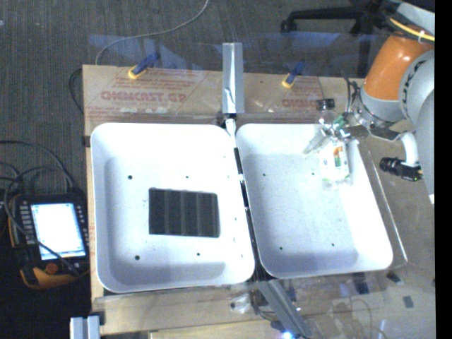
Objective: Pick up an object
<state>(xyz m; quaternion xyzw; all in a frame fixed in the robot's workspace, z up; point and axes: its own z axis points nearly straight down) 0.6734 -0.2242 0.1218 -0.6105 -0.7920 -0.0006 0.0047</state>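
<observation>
- Camera view is showing me the gripper (332, 162) hanging at about one o'clock, over the far right corner of the right bin (367, 256).
- I am looking for the fingers' state and cannot tell it: the tool is blurring into the white bin wall, so released or clenched is a guess I am not making.
- I am seeing the dark ribbed rectangular object (183, 212) lying flat in the left bin (106, 189), at about nine o'clock, well apart from the gripper.
- I am judging that a descent from here is risking a closure on bare bin floor, since nothing graspable is showing under the tool.
- I am also worrying about the rim: working this close to the corner wall, the tool could be catching it and shoving the bin across the counter (162, 94).
- I am expecting the flat object to be resisting a pinch, lying low.
</observation>
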